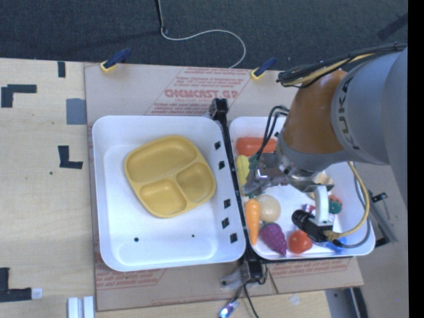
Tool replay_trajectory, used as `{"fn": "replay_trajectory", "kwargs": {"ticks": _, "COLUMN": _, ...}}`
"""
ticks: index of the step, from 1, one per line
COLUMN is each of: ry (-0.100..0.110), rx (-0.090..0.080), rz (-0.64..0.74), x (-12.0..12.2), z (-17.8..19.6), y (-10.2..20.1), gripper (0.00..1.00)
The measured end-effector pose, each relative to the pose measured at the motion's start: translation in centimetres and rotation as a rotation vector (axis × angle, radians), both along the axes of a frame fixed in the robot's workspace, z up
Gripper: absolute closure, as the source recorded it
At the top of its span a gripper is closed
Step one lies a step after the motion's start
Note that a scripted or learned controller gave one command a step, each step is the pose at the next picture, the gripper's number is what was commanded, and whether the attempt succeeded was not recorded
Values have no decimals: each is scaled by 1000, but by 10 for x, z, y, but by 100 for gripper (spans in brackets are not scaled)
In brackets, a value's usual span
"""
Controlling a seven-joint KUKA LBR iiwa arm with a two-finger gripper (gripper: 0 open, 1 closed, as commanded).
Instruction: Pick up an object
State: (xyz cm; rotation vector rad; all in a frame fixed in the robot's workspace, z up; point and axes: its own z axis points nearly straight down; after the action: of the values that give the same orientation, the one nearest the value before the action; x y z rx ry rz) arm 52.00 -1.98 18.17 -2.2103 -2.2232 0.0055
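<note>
The arm [331, 121] reaches leftward, gripper [260, 179] apparently pointing down.

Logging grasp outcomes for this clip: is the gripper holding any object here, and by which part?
It cannot be told. The gripper is low in the right bin over the toy food, near the carrot and a pale round piece, with nothing visibly gripped.
</note>
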Motion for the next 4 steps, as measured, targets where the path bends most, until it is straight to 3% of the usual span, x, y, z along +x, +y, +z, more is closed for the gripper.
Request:
{"fn": "replay_trajectory", "kwargs": {"ticks": 1, "ry": -14, "rx": 1, "rz": 0, "x": -37, "z": 107, "y": 35, "gripper": 100}}
{"fn": "replay_trajectory", "kwargs": {"ticks": 2, "ry": -1, "rx": -3, "rz": -11, "x": -38, "z": 70, "y": -16, "gripper": 100}}
{"fn": "replay_trajectory", "kwargs": {"ticks": 3, "ry": 1, "rx": -1, "rz": -3, "x": -38, "z": 22, "y": 23, "gripper": 100}}
{"fn": "replay_trajectory", "kwargs": {"ticks": 4, "ry": -15, "rx": 2, "rz": 7, "x": -36, "z": 125, "y": 109, "gripper": 100}}
